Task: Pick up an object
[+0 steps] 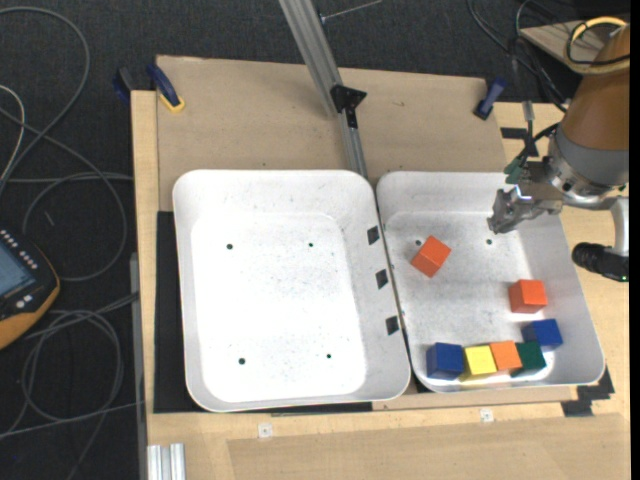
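Gripper [508,211] hangs over the right bin's [470,190] far side, finger state not discernible at this resolution, nothing visibly held; nearest target, the lone orange cube [431,255], lies left and slightly toward the camera, apparently rotated off the bin's edges.

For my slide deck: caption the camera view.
Gripper hovers over the right bin, with an orange cube lying apart from six blocks clustered near its front corner.

A robotics lab: a clamped plywood bench [300,108] on dark carpet, loose cables [60,298] trailing alongside.
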### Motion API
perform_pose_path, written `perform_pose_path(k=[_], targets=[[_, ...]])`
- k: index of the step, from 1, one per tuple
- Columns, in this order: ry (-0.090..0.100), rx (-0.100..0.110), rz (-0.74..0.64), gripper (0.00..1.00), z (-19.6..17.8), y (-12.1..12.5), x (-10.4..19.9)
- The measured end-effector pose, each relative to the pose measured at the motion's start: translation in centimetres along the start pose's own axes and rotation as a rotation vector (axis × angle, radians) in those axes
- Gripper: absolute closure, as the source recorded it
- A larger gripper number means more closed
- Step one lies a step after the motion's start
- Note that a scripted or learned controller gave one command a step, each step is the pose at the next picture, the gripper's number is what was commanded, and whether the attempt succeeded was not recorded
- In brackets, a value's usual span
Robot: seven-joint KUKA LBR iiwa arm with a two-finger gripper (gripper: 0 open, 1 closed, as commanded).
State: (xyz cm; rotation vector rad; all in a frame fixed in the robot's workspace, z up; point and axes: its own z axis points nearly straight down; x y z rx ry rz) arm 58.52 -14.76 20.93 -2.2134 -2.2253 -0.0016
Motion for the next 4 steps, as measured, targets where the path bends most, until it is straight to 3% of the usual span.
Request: perform_pose_path(k=[3, 4], targets=[[0.001, 0.000, -0.001, 1.00, -0.1, -0.2, 16.4], [0.001, -0.005, -0.003, 1.00, -2.1, -0.5, 21.7]])
